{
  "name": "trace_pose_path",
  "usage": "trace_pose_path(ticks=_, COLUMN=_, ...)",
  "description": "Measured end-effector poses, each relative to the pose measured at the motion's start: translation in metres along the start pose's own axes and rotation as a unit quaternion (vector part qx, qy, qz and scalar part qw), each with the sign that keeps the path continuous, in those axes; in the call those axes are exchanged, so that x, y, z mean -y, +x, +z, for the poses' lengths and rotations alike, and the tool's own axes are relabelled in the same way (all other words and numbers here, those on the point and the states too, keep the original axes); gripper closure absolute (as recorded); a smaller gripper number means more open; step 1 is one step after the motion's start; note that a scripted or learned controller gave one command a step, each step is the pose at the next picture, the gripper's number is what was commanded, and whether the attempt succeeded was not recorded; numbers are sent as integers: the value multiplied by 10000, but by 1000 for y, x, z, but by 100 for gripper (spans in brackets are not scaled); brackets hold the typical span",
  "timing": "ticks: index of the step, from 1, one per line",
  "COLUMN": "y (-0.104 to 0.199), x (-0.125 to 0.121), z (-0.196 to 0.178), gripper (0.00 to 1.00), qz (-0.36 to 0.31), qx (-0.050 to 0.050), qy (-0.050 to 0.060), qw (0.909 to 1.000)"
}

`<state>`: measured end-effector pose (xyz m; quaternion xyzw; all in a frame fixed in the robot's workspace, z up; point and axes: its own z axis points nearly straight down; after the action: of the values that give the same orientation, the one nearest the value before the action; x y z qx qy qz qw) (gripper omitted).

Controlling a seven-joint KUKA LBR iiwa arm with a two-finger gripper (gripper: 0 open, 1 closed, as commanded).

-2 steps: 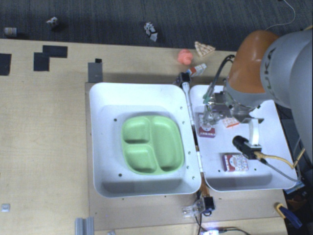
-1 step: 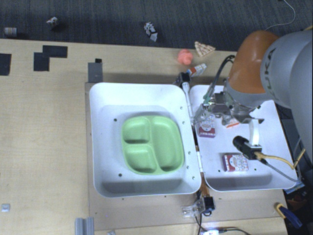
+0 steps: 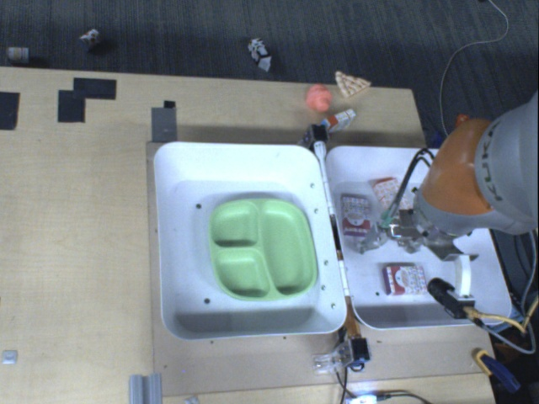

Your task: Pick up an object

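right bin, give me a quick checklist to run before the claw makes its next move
1. Objects to pick in the right bin: ok, three small packets lie there, near and.
2. Claw over the right bin: ok, it sits low beside the packet at the bin's left.
3. Something between the fingers: cannot tell, the wrist and cables blur that spot.
4. Lower packet free of the arm: ok, it lies apart, below the claw.
5. Left bin contents: ok, the green divided tray lies flat in it.

Green divided plate [image 3: 263, 247]; white bins [image 3: 181, 183]; orange band [image 3: 455, 171]; pink ball [image 3: 318, 98].
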<state>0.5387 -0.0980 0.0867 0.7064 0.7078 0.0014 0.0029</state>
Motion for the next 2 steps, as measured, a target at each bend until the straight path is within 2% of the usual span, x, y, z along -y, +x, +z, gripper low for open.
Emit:
trace_pose_path(ticks=1, y=1, x=-2, z=-12, gripper=100, qz=-5, qx=-2, qy=-33, qw=10000)
trace_pose_path(ticks=2, y=1, x=-2, z=-12, gripper=0, qz=-4, qx=-3, qy=-31, qw=10000)
